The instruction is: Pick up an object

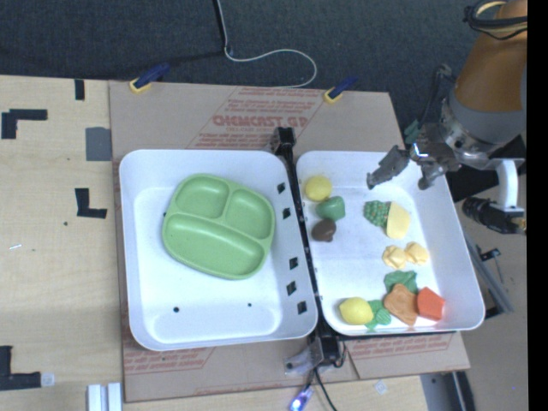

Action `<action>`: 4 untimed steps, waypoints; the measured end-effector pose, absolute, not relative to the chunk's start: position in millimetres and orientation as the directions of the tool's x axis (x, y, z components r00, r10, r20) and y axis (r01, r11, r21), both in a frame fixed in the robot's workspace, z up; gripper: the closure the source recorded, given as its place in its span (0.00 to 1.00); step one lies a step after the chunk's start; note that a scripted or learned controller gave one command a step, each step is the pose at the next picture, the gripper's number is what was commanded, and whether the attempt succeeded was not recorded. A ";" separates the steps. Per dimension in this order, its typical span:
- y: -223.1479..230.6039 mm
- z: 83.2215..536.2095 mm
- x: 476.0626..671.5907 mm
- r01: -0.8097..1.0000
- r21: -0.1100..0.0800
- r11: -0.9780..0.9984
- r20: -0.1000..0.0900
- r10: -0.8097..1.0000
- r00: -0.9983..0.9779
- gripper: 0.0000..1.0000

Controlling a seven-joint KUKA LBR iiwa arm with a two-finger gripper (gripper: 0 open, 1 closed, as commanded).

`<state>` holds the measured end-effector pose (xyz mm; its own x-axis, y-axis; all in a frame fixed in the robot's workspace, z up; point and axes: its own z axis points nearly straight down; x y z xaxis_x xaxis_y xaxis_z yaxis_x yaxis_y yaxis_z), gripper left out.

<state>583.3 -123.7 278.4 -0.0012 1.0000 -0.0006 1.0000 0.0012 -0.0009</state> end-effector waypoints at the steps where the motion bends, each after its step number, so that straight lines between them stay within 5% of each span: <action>1: -84.8 189.7 556.1 1.000 -0.010 0.002 0.002 1.000 -0.002 0.00; 2: -86.6 204.1 558.2 1.000 -0.003 0.001 0.000 1.000 -0.001 1.00; 4: 32.0 364.7 522.6 1.000 0.008 0.007 0.002 1.000 -0.007 1.00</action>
<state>522.6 32.0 364.7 -0.0071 1.0000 0.0024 0.9999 0.0071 0.0076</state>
